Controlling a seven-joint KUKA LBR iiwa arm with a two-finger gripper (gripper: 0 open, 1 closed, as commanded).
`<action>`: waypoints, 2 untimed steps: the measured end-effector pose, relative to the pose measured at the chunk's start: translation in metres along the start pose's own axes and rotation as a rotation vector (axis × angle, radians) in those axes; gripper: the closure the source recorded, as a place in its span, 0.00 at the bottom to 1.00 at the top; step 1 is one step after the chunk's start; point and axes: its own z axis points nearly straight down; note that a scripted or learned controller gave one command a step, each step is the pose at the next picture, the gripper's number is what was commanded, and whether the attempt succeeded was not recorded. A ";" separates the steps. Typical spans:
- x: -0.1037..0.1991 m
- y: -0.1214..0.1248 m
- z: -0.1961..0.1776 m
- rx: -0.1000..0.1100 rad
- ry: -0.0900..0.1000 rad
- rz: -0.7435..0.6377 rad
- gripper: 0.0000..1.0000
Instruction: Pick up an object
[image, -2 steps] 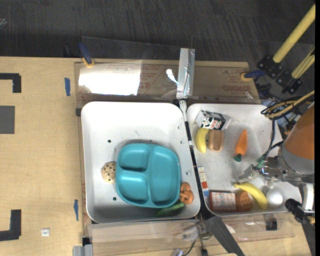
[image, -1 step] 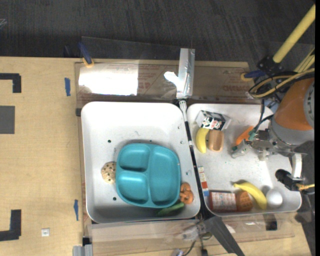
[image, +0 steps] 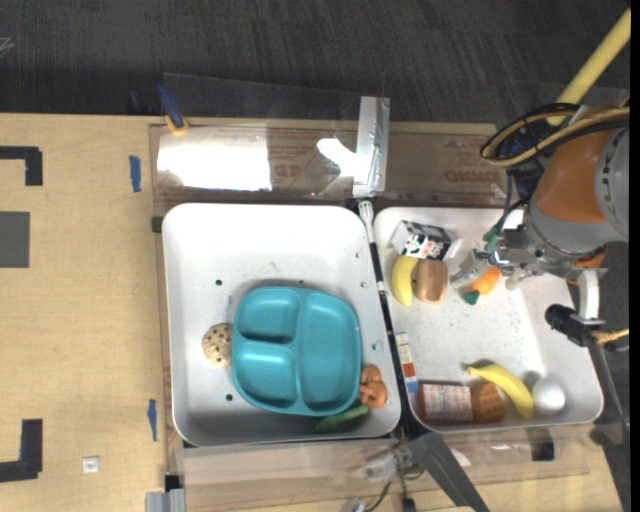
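Orange shows between our gripper's (image: 478, 272) fingers: a small orange object (image: 484, 283) with a green tip sits right at the fingertips, at the far side of the right bin (image: 520, 330). We judge the fingers closed on it, though the piece is small and we cannot tell whether it is lifted or resting on the bin floor. So the pick looks about halfway done: the grasp appears made, while the lift is left to confirm.

Just left of the gripper lie a short banana (image: 401, 281), a brown block (image: 431, 280) and a printed carton (image: 422, 241). Along the near edge sit a longer banana (image: 503, 385), a labelled can (image: 445, 401) and a white ball (image: 549, 397). In the left bin (image: 200, 260) a teal divided plate (image: 296, 348) rests, with a cookie (image: 216, 343) touching its left rim.
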 end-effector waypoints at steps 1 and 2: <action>-0.026 0.038 0.036 -0.001 -0.001 -0.023 0.00; -0.025 0.039 0.025 -0.004 -0.004 -0.027 1.00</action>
